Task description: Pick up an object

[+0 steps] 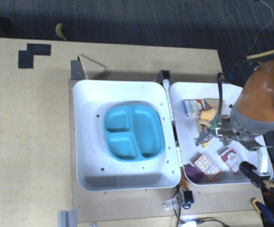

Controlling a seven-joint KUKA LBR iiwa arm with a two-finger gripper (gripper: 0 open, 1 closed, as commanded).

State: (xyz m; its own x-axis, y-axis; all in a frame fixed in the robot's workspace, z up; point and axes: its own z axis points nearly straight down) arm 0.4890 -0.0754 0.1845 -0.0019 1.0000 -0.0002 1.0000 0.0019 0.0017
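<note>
My gripper (207, 135) hangs over the middle of the right bin (184, 92), with the grey arm and its orange band reaching in from the right. Just beyond it lie a yellow object (208, 115) and a small white, blue and red box (192, 107). Nearer the front of the bin lie a red-and-white checked packet (206, 165), a second red-and-white packet (230, 158) and a purple object (193, 173). I see nothing held in the gripper.
The left bin (87, 126) holds a blue divided plate (133, 131). A ridge (171, 122) separates the two bins. The wooden bench (28, 141) spreads out to the left, with black marks at its far left.
</note>
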